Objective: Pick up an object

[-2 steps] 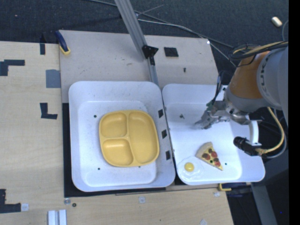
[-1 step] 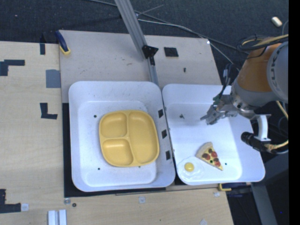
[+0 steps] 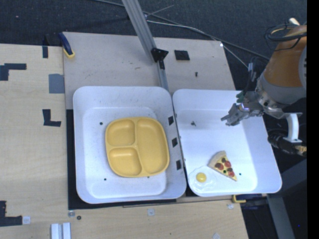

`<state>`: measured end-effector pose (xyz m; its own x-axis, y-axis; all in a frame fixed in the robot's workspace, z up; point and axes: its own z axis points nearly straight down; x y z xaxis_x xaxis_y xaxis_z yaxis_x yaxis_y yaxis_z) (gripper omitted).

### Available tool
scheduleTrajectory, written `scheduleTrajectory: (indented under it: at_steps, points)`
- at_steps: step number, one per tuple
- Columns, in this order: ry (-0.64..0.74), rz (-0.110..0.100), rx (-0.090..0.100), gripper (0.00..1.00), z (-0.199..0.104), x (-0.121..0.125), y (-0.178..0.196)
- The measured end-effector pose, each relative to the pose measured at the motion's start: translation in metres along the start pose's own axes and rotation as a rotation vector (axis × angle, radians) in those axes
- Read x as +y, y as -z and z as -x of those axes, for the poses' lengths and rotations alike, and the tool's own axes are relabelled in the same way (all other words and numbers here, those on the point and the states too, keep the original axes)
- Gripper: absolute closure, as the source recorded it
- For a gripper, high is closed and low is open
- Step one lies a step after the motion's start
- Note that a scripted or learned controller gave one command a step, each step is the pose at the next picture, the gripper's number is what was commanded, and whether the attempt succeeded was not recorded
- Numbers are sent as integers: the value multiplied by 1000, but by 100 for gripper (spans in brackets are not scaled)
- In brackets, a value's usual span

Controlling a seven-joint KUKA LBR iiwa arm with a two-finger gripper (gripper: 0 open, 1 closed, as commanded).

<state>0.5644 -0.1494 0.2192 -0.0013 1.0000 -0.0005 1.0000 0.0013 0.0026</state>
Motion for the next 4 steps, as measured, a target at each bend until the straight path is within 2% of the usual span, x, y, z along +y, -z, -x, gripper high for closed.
scheduleTrajectory:
  at_steps: [1,3,4]
  points:
    - [0,-3,1,100,0,0,7]
    - [5,-5,1,100,-105,34,-6]
    - [5,-2,2,100,-153,50,3]
